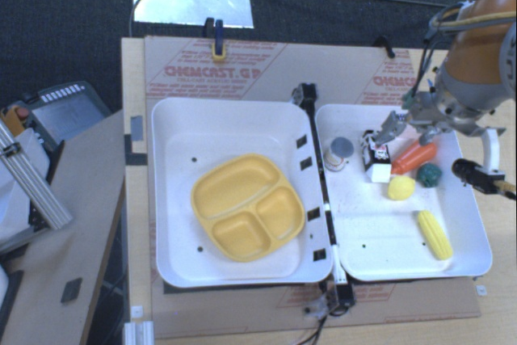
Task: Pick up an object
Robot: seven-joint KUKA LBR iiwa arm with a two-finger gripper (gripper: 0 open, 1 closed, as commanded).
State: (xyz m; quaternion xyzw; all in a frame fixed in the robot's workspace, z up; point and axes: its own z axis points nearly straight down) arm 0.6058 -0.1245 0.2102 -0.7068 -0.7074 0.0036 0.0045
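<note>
Over right bin (477, 254): pincer (378, 148), grip state unclear, above carrot (416, 155), lemon (401, 187), ridged corn (434, 233).

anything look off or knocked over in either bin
Nothing stands out. The yellow three-compartment plastic tray lies flat in the left bin; the yellow toy corn cob, yellow lemon and orange carrot rest loose in the right bin.

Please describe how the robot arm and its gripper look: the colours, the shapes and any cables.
The arm is rounded and grey, with a glossy orange band above the wrist. A thin cable loops beside that band. The gripper is a compact metallic grey assembly with dark parts at its tip.
</note>
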